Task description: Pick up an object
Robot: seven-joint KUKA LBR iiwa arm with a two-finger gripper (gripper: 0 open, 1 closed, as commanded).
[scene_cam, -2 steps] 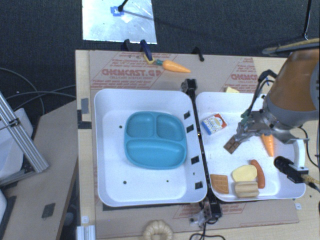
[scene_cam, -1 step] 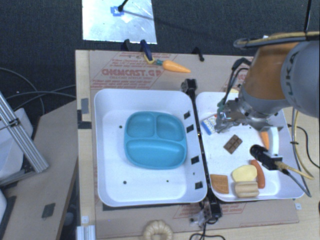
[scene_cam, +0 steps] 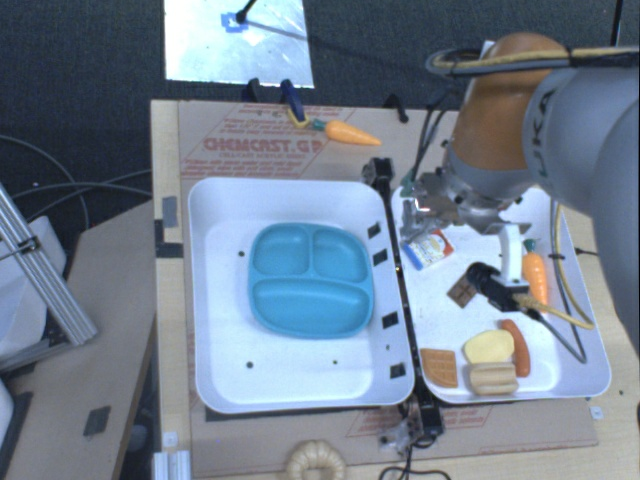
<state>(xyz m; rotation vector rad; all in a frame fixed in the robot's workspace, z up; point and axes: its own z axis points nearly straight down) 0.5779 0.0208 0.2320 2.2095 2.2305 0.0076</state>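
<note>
My gripper [scene_cam: 422, 216] hangs over the upper left corner of the right bin [scene_cam: 590, 363], under the grey arm with its orange band. Just below it lies a small red, white and blue packet [scene_cam: 431, 249]; whether they touch I cannot make out. Further down the bin hold a small brown piece [scene_cam: 461, 292], an orange carrot [scene_cam: 537, 278], a red sausage [scene_cam: 517, 347], a yellow wedge [scene_cam: 487, 347], a tan cracker [scene_cam: 438, 367] and a pale bun [scene_cam: 493, 378].
The left bin [scene_cam: 215, 268] holds a blue divided plate [scene_cam: 311, 278]. Behind the bins, on the cardboard, lies a second carrot [scene_cam: 346, 132]. A beige ring [scene_cam: 317, 460] sits at the bench's front edge. A black divider [scene_cam: 392, 268] separates the bins.
</note>
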